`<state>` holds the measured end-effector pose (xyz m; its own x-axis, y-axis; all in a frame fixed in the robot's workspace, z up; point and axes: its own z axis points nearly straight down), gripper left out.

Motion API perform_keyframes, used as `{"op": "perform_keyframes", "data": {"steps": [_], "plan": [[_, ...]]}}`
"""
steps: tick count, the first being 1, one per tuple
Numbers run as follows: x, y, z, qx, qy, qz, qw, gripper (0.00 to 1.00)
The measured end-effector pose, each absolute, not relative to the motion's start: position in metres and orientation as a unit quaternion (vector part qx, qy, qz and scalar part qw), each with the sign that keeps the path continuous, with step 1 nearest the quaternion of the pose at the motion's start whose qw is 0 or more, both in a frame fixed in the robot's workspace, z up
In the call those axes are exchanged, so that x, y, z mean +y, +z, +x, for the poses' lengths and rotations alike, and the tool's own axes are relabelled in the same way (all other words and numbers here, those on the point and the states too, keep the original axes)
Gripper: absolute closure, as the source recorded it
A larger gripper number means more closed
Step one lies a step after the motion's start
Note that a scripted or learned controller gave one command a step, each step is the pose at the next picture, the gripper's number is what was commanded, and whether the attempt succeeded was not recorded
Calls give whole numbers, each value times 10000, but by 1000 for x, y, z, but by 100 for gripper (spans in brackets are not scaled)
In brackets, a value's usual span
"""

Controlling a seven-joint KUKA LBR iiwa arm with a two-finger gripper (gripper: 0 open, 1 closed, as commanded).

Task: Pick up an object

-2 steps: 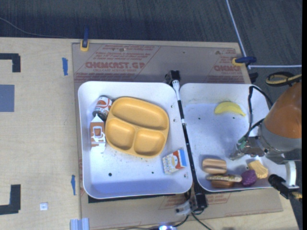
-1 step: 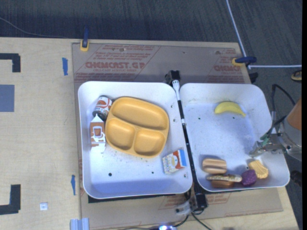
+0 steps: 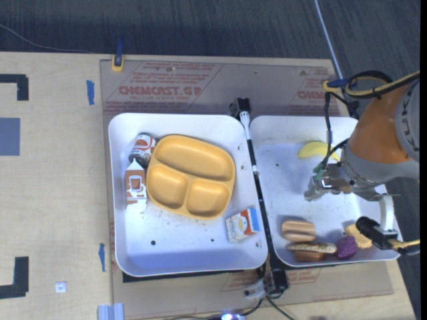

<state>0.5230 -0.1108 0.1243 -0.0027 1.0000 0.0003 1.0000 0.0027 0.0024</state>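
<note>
Purple and rounded, a small toy fruit [image 3: 345, 247] lies against the near wall of the right bin [image 3: 280, 172], touching the end of a flat brown slice of toy food [image 3: 312, 249] that stretches along the same wall. Just behind the slice sits a toy hot dog [image 3: 298, 230], lying crosswise and touching or almost touching it. In the left bin [image 3: 120, 232], the near right corner holds a small white carton [image 3: 241, 225] with orange and blue print, lying flat and tilted. Farther back, the gripper [image 3: 320, 185] hangs low over the bare middle of the right bin, apart from every object there, with the hot dog nearer the camera and a yellow banana [image 3: 312, 150] beyond it; whether it is open or closed I cannot tell, and nothing is seen in it. The grey and orange arm [image 3: 377, 139] comes in from the right above the bin's edge. A yellow divided tray [image 3: 190, 175] fills the middle of the left bin, with an orange and white box [image 3: 135, 184] at its left side and a can [image 3: 141, 149] lying beside its far left corner. Both bins rest on a brown cardboard sheet [image 3: 200, 85] laid on the pale desk [image 3: 47, 179].
</note>
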Motion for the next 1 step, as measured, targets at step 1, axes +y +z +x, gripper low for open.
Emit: {"op": "perform_keyframes", "data": {"steps": [1], "plan": [[-113, 96, 530, 7073, 0, 7069, -1, 100]]}}
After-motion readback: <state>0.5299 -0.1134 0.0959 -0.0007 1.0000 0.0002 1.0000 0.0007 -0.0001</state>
